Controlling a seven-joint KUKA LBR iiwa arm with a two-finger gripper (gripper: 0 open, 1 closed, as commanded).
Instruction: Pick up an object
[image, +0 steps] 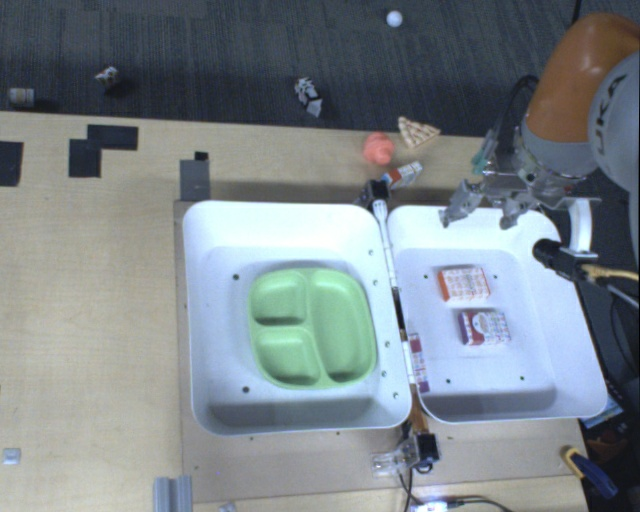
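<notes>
Two small boxes lie in the right bin (560, 330): an orange-and-white box (464, 284) and, just in front of it, a dark red box (484, 327). My gripper (487, 210) hangs over the far edge of that bin, behind the orange-and-white box and well above it. Its fingers (456, 209) are spread open and hold nothing. A green divided plate (310, 325) fills the middle of the left bin (210, 260).
On the bench behind the bins lie a pink ball (378, 149), a tan wedge (418, 131) and a small red-and-white tube (402, 176). Black blocks (100, 148) sit at the far left. The ridge between the bins (397, 310) carries a strip of labels.
</notes>
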